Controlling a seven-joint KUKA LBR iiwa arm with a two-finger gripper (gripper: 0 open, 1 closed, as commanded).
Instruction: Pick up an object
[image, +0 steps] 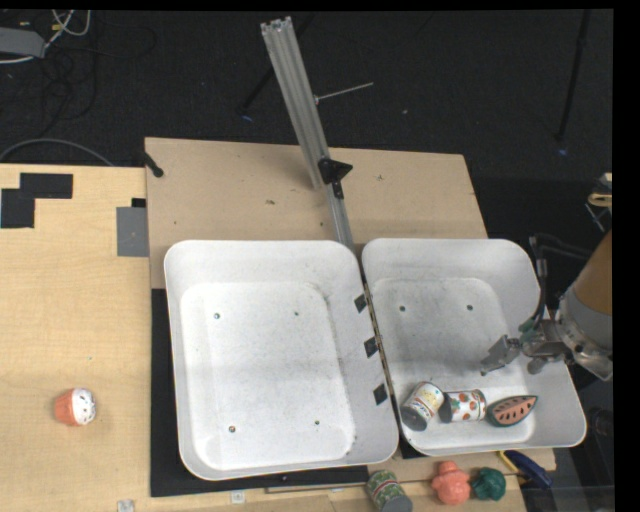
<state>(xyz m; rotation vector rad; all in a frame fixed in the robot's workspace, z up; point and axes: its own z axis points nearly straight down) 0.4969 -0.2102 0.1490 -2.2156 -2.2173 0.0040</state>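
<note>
We take the right-hand bin as our landmark. Along its near wall lie 3 small things in a row: a little can with a yellow rim nearest the divider between the 2 bins, a spotted white and red piece touching it, and a watermelon-slice toy just beside that, toward the bin's right corner. Any of these would serve as the object to pick up.

The gripper hangs over the bin's right part, above and a little back from that row, just behind the watermelon slice. We see 2 prongs, 1 pointing toward the divider and 1 toward the near wall, so we read the fingers as spread apart with nothing between them and nothing touched.

We judge the step in hand to be the approach. To do it well, we would choose the watermelon slice, since it lies closest under the gripper and stands slightly free of its neighbours. We would centre over it, turn the wrist so the fingers close across its narrow width, and come straight down. The risks we see are the near wall crowding 1 finger, and the spotted piece being nudged if we drift toward the divider.

Outside the bin, past its near wall, rest a pink toy and a green toy.
</note>
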